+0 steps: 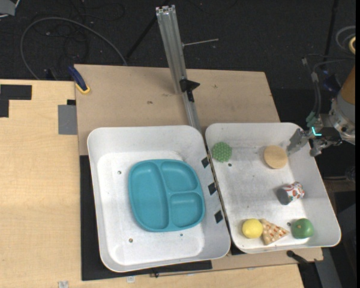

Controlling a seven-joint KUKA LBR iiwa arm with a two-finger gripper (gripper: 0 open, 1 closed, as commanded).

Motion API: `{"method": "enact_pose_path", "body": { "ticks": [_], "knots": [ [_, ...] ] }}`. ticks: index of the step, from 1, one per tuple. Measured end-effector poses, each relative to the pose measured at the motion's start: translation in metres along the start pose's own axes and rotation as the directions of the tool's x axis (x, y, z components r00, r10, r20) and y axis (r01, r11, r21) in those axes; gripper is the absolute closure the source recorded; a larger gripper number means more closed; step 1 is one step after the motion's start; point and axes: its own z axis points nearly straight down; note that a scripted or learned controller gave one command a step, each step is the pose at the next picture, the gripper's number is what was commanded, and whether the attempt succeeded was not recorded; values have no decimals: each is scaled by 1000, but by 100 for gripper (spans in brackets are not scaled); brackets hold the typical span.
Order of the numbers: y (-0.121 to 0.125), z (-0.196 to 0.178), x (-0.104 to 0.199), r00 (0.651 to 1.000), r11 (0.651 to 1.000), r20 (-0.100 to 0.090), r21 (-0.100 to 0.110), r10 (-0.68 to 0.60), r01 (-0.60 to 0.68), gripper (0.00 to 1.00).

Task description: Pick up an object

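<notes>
Looking down at a slant on my table (240, 95), I see two shallow white bins side by side. My gripper (305, 141) reaches in from the right and hangs over the far right rim of the right bin (246, 188), just beside a tan round disc (275, 157); one finger (295, 141) and its partner stand spread apart with nothing between them, so I am released and hold no object. The disc lies in the far right part of that bin, apart from my fingertips as far as I can tell. A green knobbly ball (221, 152) sits near the bin's far left corner, well apart from the disc. Midway down the right side lies a small grey, white and red item (291, 192) whose kind I cannot tell. Along the near edge three toy foods lie in a row: a yellow lemon (252, 228), a pizza slice (273, 233) touching or just beside it, and a green apple (302, 227) near the right corner. The left bin (108, 146) holds a teal divided plate (166, 194) with three compartments, lying flat near its middle. A metal post (174, 53) rises from the table behind the gap between the bins, and a pale wooden surface (30, 179) lies to the left.
</notes>
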Motion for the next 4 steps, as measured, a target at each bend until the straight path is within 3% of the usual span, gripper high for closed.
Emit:
{"method": "enact_pose_path", "body": {
  "ticks": [1, 3, 4],
  "knots": [
    [1, -1, 0, 1000, 1000, 1, -3, 0, 0, 0],
    [8, 98, -4, 1000, 1000, -1, 3, 0, 0, 0],
    [9, 137, -5, 1000, 1000, 1, -3, 2, -2, 0]
  ]
}}
